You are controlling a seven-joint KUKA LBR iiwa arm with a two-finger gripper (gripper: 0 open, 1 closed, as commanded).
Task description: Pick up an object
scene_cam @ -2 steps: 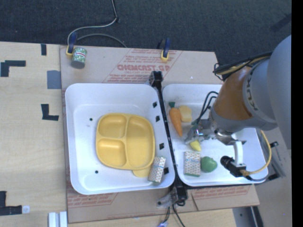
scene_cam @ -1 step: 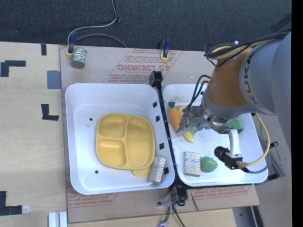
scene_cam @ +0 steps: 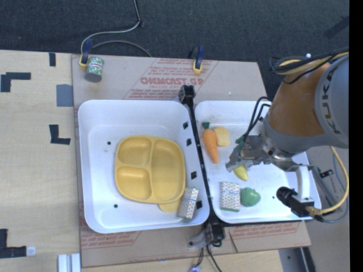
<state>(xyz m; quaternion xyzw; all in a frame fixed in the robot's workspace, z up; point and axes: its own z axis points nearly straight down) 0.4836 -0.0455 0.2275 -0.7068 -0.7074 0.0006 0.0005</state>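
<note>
**Yellow piece lies right under the gripper**

The yellow piece (scene_cam: 242,173), small and banana-like, lies in the right bin (scene_cam: 272,211) directly beneath the gripper (scene_cam: 237,161), touching or nearly touching its tip. Its long axis seems to run from upper left to lower right, though the gripper hides its upper end. Whether the gripper is spread or closed cannot be told from this slant, and nothing is clearly held.

Other pickable things sit close by. The carrot (scene_cam: 210,145) lies just left of the gripper and slightly farther back, its long axis running along the divider (scene_cam: 195,152) between the bins. A pale yellow block (scene_cam: 222,135) sits behind the gripper, beside the carrot. Nearer the front edge, a small patterned box (scene_cam: 229,196) and a green object (scene_cam: 249,196) lie side by side, just below the gripper.

Open white floor lies to the gripper's right, under the arm. On the left the carrot and divider crowd it, so a straight lift looks safest.
</note>
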